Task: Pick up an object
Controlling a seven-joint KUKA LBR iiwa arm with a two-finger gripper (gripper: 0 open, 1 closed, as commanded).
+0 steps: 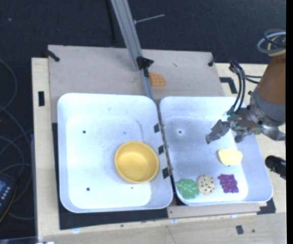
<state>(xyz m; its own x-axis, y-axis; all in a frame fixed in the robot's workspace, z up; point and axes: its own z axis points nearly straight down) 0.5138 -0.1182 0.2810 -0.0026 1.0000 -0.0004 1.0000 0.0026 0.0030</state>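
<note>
My gripper [227, 134] hangs over the right bin [187, 111], with its two dark fingers spread apart and nothing between them. Just below and to its right lies a pale yellow piece [230, 157]. Along the bin's front edge sit a green leaf-shaped piece [187, 188], a round cookie [206, 184] and a purple grape bunch [229, 183]. A yellow bowl [136, 161] rests in the left bin [85, 116], near its right wall.
A grey metal pole [128, 32] slants up from the divider between the bins. A small orange item [157, 80] lies on the board behind the bins. Black cables run by the arm at the right.
</note>
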